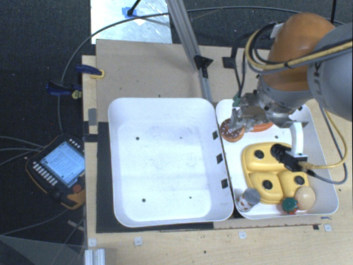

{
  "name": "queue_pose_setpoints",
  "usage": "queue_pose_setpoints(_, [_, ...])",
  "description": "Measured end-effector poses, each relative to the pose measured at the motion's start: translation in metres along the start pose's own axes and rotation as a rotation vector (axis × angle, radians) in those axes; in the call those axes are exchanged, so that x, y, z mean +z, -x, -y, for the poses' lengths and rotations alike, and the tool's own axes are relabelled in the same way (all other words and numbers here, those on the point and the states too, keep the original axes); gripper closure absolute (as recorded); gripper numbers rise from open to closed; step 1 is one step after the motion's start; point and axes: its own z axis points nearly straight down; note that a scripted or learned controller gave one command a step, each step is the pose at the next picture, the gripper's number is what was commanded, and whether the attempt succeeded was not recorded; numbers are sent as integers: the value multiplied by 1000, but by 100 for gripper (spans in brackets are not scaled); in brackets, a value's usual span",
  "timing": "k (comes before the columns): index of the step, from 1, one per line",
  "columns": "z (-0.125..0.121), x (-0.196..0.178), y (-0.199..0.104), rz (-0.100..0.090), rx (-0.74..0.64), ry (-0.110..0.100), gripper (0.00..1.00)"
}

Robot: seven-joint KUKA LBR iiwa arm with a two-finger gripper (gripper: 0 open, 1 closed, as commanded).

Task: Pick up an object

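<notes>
Hanging low over the back of the right bin [276, 215], the gripper [236, 121] sits just above a brown round thing [231, 131]. I cannot tell if the gripper is open or closed, and I cannot see anything held in it. I think the brown round thing is the one to pick up, since it is the closest. It lies near the bin's left wall, with an orange thing [262, 127] just beside it.

What could go wrong? The brown round thing is close to the wall, so the gripper might bump the wall as it goes down. It might also catch the orange thing instead, or push the brown one away. If it grabs just the edge, the thing could slip out and drop.

Now the count, big to small. Two white bins: the left bin [160, 164] and the right one. One big yellow toy [262, 170] with dark round holes. One orange thing. One brown round thing. One pale ball [304, 196]. One little grey piece [250, 196]. One tiny green piece [289, 205], touching the ball.
</notes>
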Motion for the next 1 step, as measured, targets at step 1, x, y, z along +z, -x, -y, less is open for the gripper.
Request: queue_pose_setpoints(1, [-10, 19, -52, 0, 0, -3, 100])
